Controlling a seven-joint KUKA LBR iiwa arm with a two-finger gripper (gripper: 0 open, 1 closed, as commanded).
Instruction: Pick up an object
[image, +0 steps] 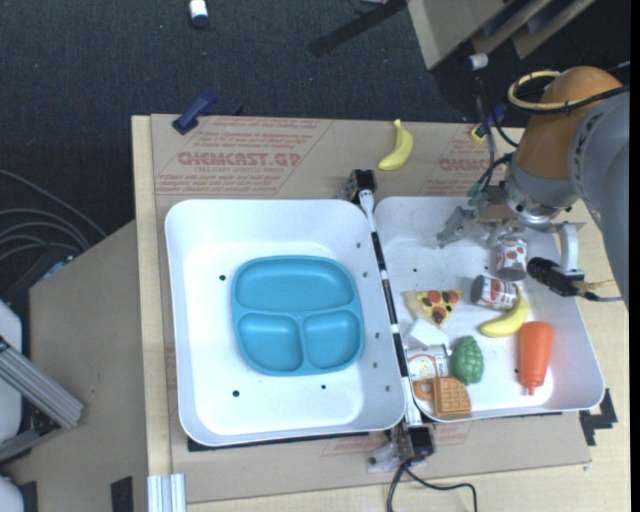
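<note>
Glossy smooth white plastic bins (200, 300); matt blue plastic tray (296, 312); matt brown board bench (290, 155), printed red.

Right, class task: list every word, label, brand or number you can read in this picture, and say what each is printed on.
"CHEMCAST GP": red print on the brown paper-covered board behind the left white bin.
Smaller red lines around it: too blurred to read.
Second red print on the same board near the yellow banana: partly hidden, unreadable.
Labels on the two small red-and-white cans in the right white bin: too small to read.
</note>
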